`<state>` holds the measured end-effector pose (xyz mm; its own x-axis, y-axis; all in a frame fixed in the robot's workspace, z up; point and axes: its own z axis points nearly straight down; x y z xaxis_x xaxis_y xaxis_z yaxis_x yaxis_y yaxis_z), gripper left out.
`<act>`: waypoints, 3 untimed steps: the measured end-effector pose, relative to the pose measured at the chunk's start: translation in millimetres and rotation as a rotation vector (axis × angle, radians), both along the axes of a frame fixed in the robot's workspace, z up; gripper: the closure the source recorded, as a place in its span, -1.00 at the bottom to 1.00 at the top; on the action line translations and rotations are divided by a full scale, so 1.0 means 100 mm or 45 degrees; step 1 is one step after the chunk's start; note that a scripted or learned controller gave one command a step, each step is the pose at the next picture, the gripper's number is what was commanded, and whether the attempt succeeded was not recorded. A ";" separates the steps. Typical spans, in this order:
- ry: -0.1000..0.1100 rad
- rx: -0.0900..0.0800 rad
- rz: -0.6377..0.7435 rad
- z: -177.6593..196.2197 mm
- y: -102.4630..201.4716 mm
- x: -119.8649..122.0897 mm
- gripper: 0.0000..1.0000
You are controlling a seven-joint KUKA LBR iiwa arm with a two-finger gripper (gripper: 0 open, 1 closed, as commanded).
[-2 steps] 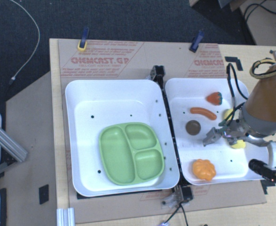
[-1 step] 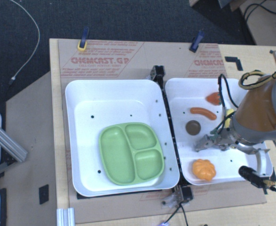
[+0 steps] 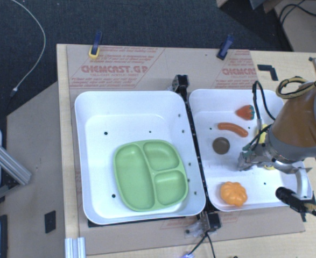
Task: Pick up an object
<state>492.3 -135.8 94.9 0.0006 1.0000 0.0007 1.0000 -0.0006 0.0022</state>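
Observation:
The right bin (image 3: 203, 104) holds a brown round object (image 3: 220, 145), an orange-red sausage-shaped piece (image 3: 232, 128), a small red-orange item (image 3: 245, 112) near the far wall, and an orange lumpy object (image 3: 233, 193) near the front. My gripper (image 3: 248, 160) hangs low over the right bin, just right of the brown round object and above the orange lump. I see nothing held in it.
The left bin (image 3: 93, 117) holds a green divided plate (image 3: 149, 173). A black clamp (image 3: 180, 83) sits between the bins at the back. Blue clips (image 3: 225, 46) stand on the cardboard's far edge. Cables (image 3: 289, 85) trail along the arm on the right.

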 end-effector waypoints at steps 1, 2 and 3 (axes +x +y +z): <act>-0.006 -0.004 0.002 0.64 -0.02 0.01 1.00; -0.004 -0.004 0.002 1.13 -0.02 -0.08 1.00; -0.007 -0.004 0.004 1.70 0.06 -0.11 1.00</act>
<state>481.8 -129.9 265.3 -0.0025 1.0000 -0.0023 1.0000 0.0025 0.0079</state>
